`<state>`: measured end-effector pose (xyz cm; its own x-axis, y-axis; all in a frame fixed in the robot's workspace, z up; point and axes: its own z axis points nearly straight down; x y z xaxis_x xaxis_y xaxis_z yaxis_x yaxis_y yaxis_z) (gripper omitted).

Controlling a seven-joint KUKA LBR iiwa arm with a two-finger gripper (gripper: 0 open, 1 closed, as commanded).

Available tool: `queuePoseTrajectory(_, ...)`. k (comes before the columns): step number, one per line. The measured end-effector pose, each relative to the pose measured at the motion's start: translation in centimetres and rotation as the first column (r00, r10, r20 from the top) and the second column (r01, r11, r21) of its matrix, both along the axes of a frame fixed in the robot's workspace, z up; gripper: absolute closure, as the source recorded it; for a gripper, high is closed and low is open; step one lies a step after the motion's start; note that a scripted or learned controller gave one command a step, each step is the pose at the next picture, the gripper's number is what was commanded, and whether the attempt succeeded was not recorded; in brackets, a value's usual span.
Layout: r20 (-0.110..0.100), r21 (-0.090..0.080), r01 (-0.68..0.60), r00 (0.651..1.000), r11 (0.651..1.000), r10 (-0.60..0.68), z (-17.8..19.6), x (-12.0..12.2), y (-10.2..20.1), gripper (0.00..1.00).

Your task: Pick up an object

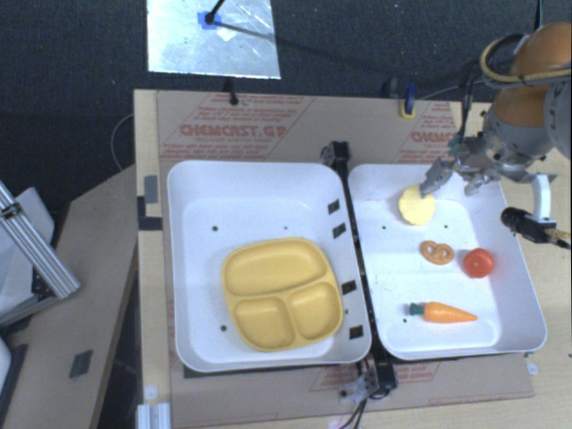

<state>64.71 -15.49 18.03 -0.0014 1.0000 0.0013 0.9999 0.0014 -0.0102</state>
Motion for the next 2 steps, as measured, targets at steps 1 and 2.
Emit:
queuePoseTrajectory(1,0.012,-0.002,-0.002,1.000,1.000,0.002,0.7,0.3,0.0,0.00)
queuePoseTrajectory(2,0.008,-0.002,0.000,1.000,1.000,0.000,-5.1,0.7,-0.7,0.00)
